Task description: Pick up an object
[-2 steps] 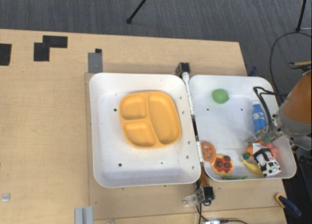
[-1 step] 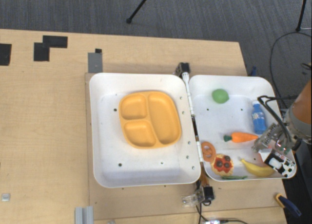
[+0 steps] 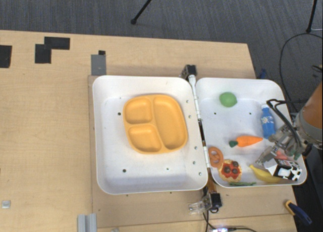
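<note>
Tabletop (image 3: 45, 140): pale wood, carrying two shallow white bins side by side.
Left bin (image 3: 108, 175): holds one yellow three-compartment tray (image 3: 154, 123), lying flat near the middle.
Right bin (image 3: 247, 87): holds all the small items.
Green ball (image 3: 228, 99): upper part of right bin, apart from the rest.
Blue bottle (image 3: 267, 121): right of centre, lying roughly lengthwise, just above the carrot's tip.
Carrot (image 3: 246, 141): orange, green end pointing left, mid-bin.
Pretzel-like ring (image 3: 215, 156): orange-brown, against the bin's left wall.
Red and yellow toy (image 3: 231, 170): lower left of right bin, just right of the ring.
Banana (image 3: 266, 174): yellow, along the lower edge, beside a black-and-white toy (image 3: 288, 172).
Arm (image 3: 312, 120): enters from the right, black cables looping over the bin's right side.
Claw (image 3: 275, 154): low in the right bin's lower right, directly above the banana and the black-and-white toy; too tangled with cables and glare to tell whether its fingers are spread or pressed, and no item is seen between them.
</note>
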Tool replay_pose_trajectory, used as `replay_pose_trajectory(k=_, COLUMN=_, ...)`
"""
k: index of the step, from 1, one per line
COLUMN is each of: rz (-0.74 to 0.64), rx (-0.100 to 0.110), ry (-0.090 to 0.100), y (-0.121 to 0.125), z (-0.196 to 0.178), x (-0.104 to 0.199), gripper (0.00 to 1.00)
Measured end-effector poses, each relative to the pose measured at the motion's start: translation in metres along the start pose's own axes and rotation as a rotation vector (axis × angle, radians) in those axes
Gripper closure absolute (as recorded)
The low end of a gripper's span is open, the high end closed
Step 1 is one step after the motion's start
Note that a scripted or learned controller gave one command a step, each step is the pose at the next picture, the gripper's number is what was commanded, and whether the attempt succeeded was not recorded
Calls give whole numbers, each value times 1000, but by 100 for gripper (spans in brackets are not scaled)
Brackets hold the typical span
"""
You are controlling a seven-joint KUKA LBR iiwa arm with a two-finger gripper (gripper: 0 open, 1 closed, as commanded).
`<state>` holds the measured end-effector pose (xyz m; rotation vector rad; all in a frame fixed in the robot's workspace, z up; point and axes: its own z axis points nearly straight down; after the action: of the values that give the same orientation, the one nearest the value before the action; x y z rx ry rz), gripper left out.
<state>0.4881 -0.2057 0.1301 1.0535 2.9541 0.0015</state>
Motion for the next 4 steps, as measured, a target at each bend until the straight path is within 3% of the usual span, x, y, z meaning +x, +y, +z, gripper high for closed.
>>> replay_pose_trajectory(k=2, rz=74, rx=-1, ry=-1, y=85, z=45, x=-96, gripper=0)
replay_pose_trajectory(k=3, rz=-212, rx=-2, ry=-3, y=117, z=44, x=-58, gripper=0)
replay_pose_trajectory(k=4, rz=-223, rx=1, ry=3, y=147, z=45, x=-96, gripper=0)
